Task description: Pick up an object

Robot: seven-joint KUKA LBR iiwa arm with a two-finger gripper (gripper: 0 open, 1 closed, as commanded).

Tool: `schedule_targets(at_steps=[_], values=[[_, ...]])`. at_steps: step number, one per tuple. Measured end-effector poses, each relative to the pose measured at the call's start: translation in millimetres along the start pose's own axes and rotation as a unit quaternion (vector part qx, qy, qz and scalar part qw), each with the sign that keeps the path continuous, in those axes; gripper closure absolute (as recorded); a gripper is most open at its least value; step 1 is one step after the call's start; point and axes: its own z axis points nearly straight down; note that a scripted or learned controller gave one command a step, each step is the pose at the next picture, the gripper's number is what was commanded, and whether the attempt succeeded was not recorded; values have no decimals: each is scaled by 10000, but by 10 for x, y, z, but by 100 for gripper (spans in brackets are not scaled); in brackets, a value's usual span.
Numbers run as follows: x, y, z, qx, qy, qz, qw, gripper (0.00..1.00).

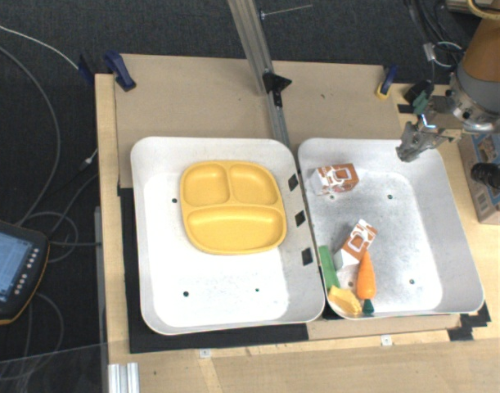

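Observation:
My gripper [413, 144] hangs over the far right corner of the right bin [430, 219], well above its floor and apart from every object. Nothing shows between its fingers. In the right bin lie a white carton with an orange pattern [336, 179] near the far left, a second smaller patterned carton [358, 240] near the middle, an orange carrot [366, 275] below it, a green stick [327, 267] along the left wall, and a yellow piece [345, 301] at the near edge.
The left bin [225, 297] holds a yellow three-compartment plate [231, 206]. A metal pole [258, 47] slants up from between the bins. Blue clamps [119, 70] grip the board's far corners. Cables and a tablet [11, 260] lie at the left.

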Motion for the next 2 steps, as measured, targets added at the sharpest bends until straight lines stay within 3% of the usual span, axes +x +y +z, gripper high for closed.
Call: schedule_targets(at_steps=[2], values=[[1083, -228, 77, 9, 5, -7, 10000, 100]])
